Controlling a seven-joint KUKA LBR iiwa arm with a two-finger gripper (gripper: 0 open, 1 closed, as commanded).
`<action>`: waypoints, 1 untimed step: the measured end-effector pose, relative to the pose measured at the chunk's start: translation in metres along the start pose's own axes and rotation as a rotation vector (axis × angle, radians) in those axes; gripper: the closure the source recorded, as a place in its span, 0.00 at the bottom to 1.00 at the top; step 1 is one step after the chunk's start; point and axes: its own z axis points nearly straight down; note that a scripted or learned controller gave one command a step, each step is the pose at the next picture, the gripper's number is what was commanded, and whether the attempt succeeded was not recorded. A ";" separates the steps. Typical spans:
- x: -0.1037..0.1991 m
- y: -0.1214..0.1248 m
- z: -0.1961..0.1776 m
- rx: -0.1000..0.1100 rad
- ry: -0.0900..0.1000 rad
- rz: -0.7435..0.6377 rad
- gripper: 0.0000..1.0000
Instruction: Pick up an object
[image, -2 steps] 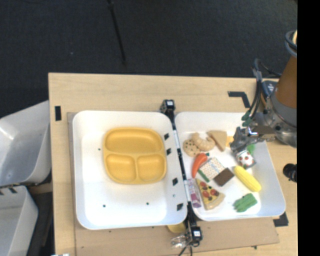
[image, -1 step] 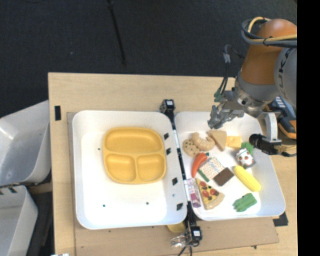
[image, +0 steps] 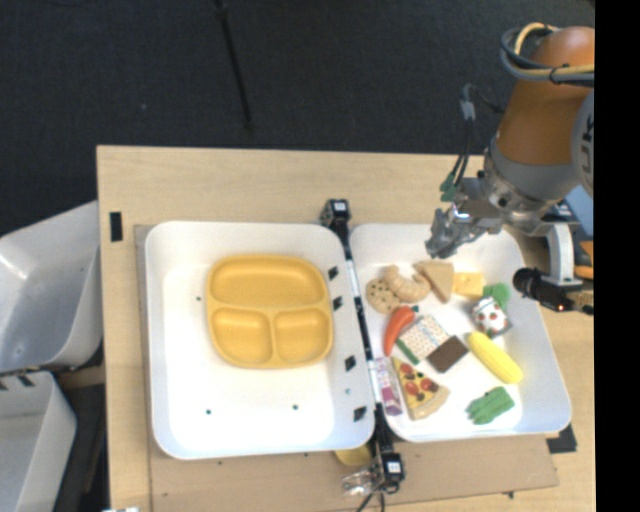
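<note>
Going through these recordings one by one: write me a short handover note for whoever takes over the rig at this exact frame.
Gripper: hovering over the back of the right bin, just behind the toy food; nothing visible between its fingers, and whether it is open or shut is unclear.
Things: all in the right bin, including cookie, bread slice, cheese wedge, red pepper, pizza slice, banana, green piece.
The left bin holds a yellow divided tray.
Done: nothing lifted.
Left: descend, grasp one item, lift.
</note>
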 end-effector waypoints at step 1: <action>0.069 -0.003 0.083 0.005 0.004 -0.008 1.00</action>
